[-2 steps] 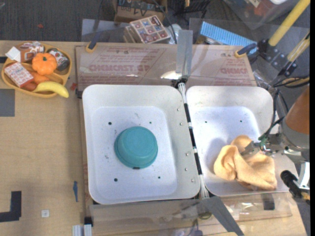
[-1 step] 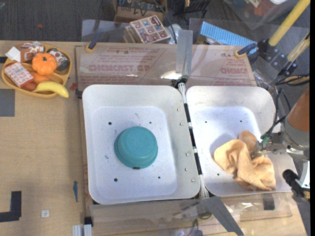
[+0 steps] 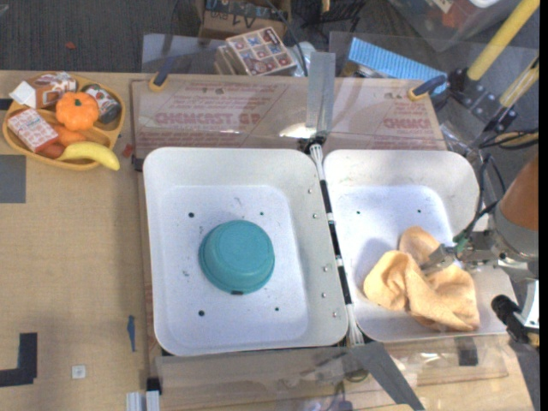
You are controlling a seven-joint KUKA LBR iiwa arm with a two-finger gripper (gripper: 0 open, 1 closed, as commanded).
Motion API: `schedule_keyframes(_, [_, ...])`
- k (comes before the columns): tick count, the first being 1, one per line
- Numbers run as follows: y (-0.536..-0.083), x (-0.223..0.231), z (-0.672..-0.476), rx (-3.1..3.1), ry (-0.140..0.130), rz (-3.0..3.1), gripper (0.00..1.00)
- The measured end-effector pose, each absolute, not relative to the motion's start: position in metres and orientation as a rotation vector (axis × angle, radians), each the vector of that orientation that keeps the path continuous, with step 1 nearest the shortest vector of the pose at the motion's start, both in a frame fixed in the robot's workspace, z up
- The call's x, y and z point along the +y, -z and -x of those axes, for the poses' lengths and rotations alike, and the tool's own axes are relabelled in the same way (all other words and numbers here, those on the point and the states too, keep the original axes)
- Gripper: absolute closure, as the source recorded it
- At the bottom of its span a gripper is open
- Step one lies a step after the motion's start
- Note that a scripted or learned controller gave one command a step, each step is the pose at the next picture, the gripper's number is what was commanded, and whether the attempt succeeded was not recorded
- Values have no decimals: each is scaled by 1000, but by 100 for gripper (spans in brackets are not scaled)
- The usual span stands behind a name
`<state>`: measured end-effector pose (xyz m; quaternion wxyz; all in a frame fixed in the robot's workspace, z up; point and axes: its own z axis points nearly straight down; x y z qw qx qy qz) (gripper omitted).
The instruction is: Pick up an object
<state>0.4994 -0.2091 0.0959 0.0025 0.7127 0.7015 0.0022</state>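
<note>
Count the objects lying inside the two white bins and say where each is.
2. A teal bowl sits upside down in the left bin; a yellow cloth lies crumpled in the right bin, by the gripper. The cloth may hide something.

In the right bin [image 3: 402,195] you have open floor across the far half; the near half is taken up by the crumpled yellow cloth [image 3: 424,288], and the pincer [image 3: 438,259] with its arm comes in over the right rim there. In the left bin [image 3: 171,187] 1 obstacle sits at the middle, the upturned teal bowl [image 3: 237,256], with open floor all round it out to the walls. Between the 2 bins the touching rims form a ridge [image 3: 330,247]. On the surface [image 3: 68,255] left of the bins, a fruit tray [image 3: 62,120] stands at the far corner.
</note>
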Motion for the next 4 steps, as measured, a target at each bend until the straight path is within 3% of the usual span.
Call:
schedule_keyframes(1, [-199, -215, -479, 2300, 3, -2146, 0])
schedule_keyframes(2, [-88, -157, -554, 2437, -3, -1972, 0])
schedule_keyframes(3, [-96, -159, -553, 2433, -4, -1979, 100])
schedule_keyframes(4, [-214, -115, -583, 2592, 3, -1780, 100])
